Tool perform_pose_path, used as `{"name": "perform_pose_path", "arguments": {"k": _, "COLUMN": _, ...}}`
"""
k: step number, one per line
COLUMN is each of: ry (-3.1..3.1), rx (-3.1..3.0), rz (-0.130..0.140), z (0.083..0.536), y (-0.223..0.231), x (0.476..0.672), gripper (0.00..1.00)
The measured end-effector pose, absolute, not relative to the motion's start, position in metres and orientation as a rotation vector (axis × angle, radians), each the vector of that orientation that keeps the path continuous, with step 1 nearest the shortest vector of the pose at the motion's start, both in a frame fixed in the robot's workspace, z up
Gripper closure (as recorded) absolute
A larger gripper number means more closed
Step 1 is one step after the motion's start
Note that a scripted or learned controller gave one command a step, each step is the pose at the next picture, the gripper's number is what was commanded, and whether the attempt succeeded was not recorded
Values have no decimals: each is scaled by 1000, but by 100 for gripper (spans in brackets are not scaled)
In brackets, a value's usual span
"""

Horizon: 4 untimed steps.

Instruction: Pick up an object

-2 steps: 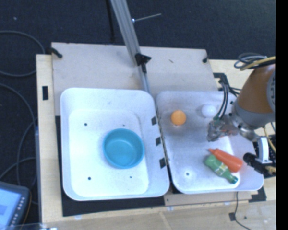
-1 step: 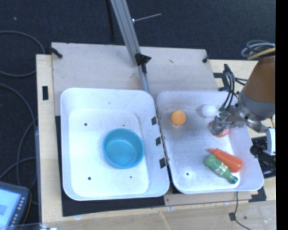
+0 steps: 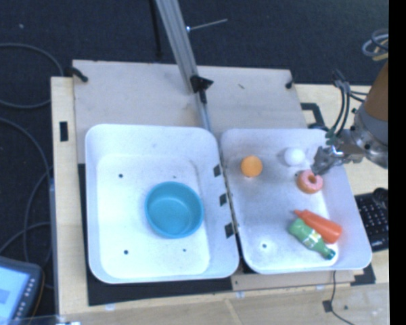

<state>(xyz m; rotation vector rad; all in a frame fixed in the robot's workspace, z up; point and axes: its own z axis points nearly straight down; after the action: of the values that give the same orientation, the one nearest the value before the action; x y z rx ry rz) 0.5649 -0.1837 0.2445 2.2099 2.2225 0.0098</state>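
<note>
Lying in the right bin [image 3: 257, 263], a pink ring [image 3: 309, 181] sits just below the jaws, close beside their tips; whether the jaws [image 3: 323, 161] are wide or narrow cannot be told; a white ball [image 3: 294, 156] rests just left of them; an orange ball [image 3: 251, 166] lies further left; an orange carrot [image 3: 319, 226] and a green bottle [image 3: 310, 239] lie well below; a blue bowl [image 3: 174, 209] sits far left in the left bin [image 3: 108, 181].
</note>
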Motion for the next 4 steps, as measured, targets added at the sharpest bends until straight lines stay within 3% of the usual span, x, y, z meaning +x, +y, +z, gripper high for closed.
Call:
{"name": "perform_pose_path", "arguments": {"k": 1, "ry": 2225, "rx": 2208, "rz": 9, "z": 301, "y": -185, "x": 567, "gripper": 100}}
{"name": "perform_pose_path", "arguments": {"k": 2, "ry": 2230, "rx": 2213, "rz": 1, "z": 297, "y": -136, "x": 562, "gripper": 100}}
{"name": "perform_pose_path", "arguments": {"k": 4, "ry": 2230, "rx": 2213, "rz": 0, "z": 295, "y": -38, "x": 575, "gripper": 100}}
